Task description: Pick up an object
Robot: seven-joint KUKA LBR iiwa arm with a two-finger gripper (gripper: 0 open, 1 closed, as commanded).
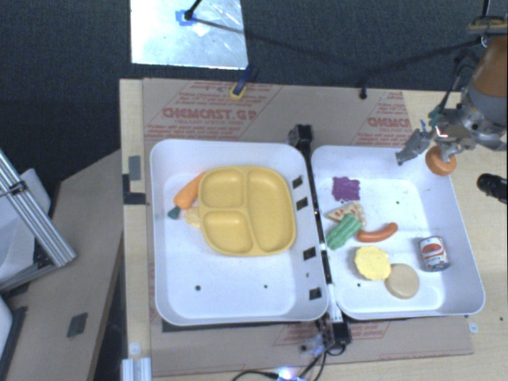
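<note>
Two shallow white bins sit side by side on a cardboard-covered bench printed with red lettering, dark carpet around it and a shiny metal plate at the far edge. In the left bin, a yellow divided plate lies beside a toy carrot. The right bin holds a purple piece, a pizza slice, a green vegetable, a sausage, a yellow round piece, a beige disc and a small can. At the right bin's far right corner, the gripper hangs over the rim with an orange round object at its tip; whether its fingers grip that object, or how wide they stand, cannot be told from this angle.
</note>
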